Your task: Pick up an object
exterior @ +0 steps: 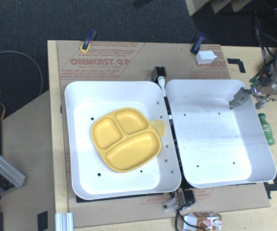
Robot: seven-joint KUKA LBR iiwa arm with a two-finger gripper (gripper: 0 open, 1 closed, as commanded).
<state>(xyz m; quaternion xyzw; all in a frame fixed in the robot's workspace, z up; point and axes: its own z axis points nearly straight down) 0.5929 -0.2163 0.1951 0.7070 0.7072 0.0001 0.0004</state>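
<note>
Gripper (pixel 242 98) hangs over right bin (pixel 215 143), well apart from yellow plate (pixel 125 139).

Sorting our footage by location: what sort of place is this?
Probably a robotics lab bench: two white bins on a cardboard-covered board, clamps, loose cables, and one yellow divided plate.

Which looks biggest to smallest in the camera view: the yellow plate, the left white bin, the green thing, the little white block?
1. left white bin
2. yellow plate
3. and 4. green thing and little white block: they look too close in size to rank.
</note>
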